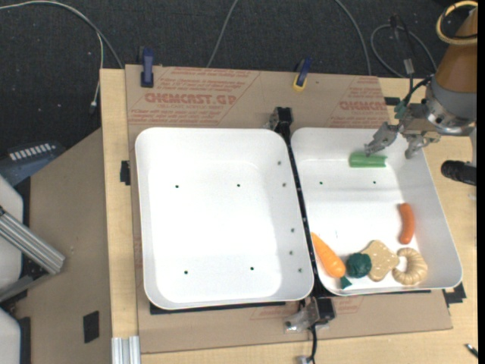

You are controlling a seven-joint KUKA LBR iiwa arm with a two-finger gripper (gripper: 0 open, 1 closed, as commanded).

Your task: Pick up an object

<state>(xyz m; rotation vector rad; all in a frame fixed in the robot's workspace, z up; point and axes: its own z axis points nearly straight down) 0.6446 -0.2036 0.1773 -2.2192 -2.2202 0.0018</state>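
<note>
My gripper (394, 147) hovers over the far side of the right bin (341, 203), open, with its fingers spread and nothing between them. A flat green block (367, 159) lies in the bin just below and left of the left fingertip (377, 144); whether they touch I cannot tell. Along the right side rests an orange-red sausage (407, 223). At the near edge lie an orange carrot (328, 255), a dark green round piece (358, 265), a tan lumpy toy (381, 258) and a tan ring (412, 267), packed close together.
The left bin (163, 203) stands beside the right one, their rims meeting in the middle. Both rest on a cardboard sheet (204, 93) held by a blue clamp (146, 65) and a yellow clamp (301, 74). Cables run across the dark floor behind.
</note>
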